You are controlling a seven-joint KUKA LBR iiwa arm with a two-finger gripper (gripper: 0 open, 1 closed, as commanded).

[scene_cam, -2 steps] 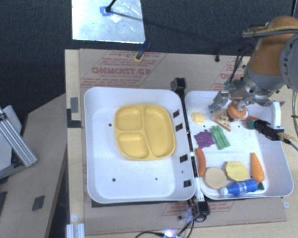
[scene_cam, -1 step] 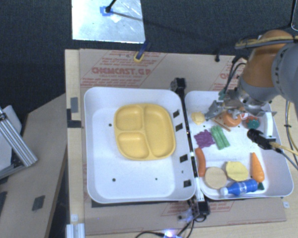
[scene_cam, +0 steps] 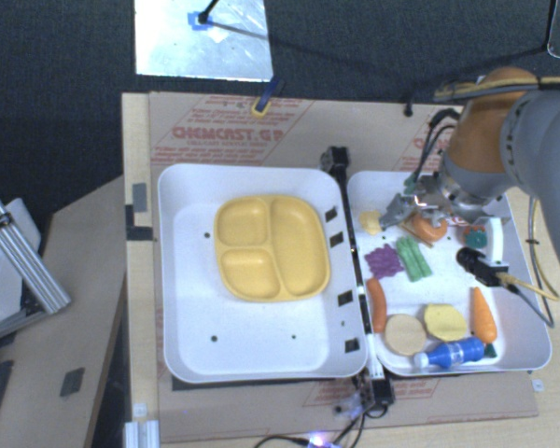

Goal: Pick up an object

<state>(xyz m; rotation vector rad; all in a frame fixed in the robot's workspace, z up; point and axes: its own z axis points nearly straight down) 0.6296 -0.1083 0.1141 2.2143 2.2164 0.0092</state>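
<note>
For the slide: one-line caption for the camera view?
Grey KUKA arm's two-finger gripper hovers low over the right white bin of toy food, near an orange piece; yellow divided plate sits in the left white bin.

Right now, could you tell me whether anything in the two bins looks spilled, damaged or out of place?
Nothing stands out. The yellow tray lies flat in the left bin; the toy foods lie loose in the right bin, none spilled over, with the gripper above them.

Yellow divided plate [scene_cam: 271, 248] — left bin [scene_cam: 182, 278]
</note>
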